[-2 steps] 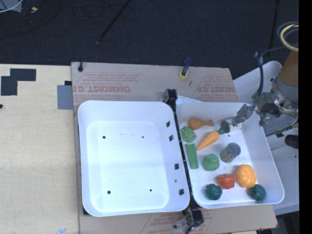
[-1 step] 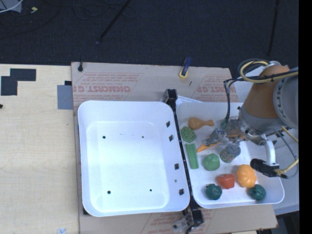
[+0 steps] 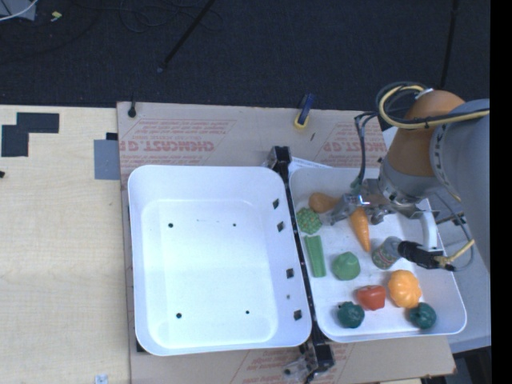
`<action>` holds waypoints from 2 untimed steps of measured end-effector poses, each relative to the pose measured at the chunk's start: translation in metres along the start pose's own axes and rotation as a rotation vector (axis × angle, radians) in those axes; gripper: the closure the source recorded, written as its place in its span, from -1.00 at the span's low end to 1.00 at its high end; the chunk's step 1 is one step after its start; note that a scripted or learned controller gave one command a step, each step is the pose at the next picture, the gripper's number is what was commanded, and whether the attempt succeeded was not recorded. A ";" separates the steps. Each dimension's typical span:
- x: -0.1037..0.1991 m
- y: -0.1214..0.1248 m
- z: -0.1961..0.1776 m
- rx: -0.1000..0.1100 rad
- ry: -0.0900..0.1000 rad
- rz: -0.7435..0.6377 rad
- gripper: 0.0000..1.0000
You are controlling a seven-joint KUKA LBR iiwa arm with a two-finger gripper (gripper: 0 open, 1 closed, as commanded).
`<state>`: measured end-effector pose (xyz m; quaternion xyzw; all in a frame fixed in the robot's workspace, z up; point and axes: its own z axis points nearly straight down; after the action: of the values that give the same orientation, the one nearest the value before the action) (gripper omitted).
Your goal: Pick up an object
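The claw (image 3: 358, 204) is seen low over the right bin (image 3: 456, 314), at its far side; whether it is open or closed cannot be told, as the wrist covers it. Just below the claw a carrot (image 3: 361, 229) is lying, and it is judged to be the object aimed at. To the claw's left an orange-brown piece (image 3: 322, 202) and a green round thing (image 3: 309, 221) are found. Further off lie a green stick (image 3: 315, 256), a green ball (image 3: 346, 266), a red piece (image 3: 370, 297) and an orange fruit (image 3: 404, 288). The approach step is judged to be in hand; nothing is shown as lifted. Next, a closing on the carrot and a straight lift would be needed.
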<state>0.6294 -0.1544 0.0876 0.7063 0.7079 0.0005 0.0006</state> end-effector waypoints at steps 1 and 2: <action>-0.001 -0.002 -0.010 0.005 0.001 0.001 1.00; 0.084 0.016 -0.106 -0.005 0.002 -0.006 1.00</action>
<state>0.6455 -0.0702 0.1941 0.7042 0.7099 0.0033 0.0018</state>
